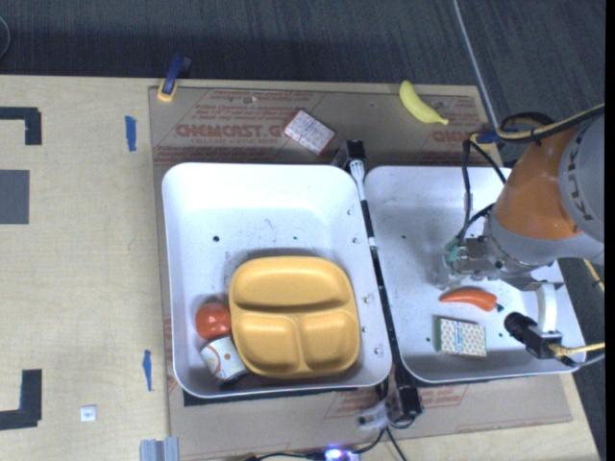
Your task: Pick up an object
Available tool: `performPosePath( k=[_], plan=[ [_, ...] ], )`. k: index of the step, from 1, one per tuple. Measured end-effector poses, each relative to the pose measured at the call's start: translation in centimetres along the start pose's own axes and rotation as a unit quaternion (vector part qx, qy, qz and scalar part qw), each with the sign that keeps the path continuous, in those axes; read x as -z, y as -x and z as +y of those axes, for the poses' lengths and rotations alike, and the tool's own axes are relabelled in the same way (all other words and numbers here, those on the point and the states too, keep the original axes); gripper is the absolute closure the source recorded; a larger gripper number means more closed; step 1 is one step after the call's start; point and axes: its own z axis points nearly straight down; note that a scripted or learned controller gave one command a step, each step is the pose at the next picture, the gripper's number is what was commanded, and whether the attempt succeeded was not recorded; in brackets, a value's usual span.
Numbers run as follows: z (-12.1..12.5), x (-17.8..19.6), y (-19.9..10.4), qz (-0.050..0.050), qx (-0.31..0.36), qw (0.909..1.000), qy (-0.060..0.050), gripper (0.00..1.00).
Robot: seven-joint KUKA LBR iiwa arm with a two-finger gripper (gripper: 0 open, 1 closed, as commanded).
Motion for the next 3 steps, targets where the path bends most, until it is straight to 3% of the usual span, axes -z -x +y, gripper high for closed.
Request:
performPosePath(
  k=[1,2,3],
  plan=[
    [0.0,0.0,0.0,0.0,0.0,1.0,0.0,0.0],
    [-5.0,-1.0,-0.2,0.0,0.0,1.0,-0.001,0.0],
    [-4.9,0.0,-0.2,0.0,0.0,1.0,0.001,1.0]
  ],
)
